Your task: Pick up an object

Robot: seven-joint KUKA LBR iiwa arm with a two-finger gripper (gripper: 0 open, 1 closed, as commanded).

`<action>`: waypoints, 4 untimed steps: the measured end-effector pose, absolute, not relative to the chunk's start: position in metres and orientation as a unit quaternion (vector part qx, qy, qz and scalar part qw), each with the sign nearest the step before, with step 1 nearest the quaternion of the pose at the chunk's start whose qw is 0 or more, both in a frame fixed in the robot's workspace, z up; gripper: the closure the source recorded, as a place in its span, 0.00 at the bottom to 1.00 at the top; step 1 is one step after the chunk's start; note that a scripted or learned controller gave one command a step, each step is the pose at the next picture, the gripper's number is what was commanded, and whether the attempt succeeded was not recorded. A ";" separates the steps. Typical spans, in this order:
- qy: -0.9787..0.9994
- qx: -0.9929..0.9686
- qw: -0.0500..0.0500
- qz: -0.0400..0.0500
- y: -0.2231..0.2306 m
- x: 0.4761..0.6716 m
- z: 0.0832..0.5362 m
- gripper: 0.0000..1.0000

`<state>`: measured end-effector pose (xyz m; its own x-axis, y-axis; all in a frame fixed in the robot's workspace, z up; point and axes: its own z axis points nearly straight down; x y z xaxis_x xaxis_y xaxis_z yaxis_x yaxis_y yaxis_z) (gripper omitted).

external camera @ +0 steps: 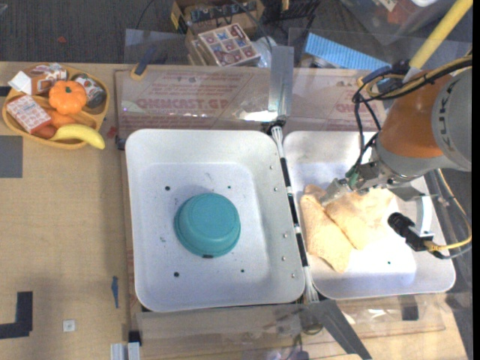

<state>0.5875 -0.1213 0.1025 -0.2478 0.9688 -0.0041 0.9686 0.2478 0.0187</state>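
Note:
A beige cloth [351,225] lies crumpled in the right bin [390,274], spread from the bin's left wall to its middle. My gripper [350,182] is low over the cloth's upper edge, touching or nearly touching a raised fold there. The grey arm with its orange band [412,126] comes in from the upper right. A teal bowl [208,224] rests upside down in the middle of the left bin [150,156], well away from the gripper.
A black cable fitting [405,229] on the arm hangs over the cloth's right side. A plate of toy fruit [54,109] sits on the bench at the far left. Boxes and clear panels stand behind the bins.

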 end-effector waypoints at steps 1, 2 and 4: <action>0.798 0.603 0.008 0.004 -0.104 0.568 0.092 0.00; 0.797 0.604 0.009 0.006 -0.104 0.570 0.103 1.00; 0.785 0.619 0.007 0.004 -0.102 0.573 0.092 0.00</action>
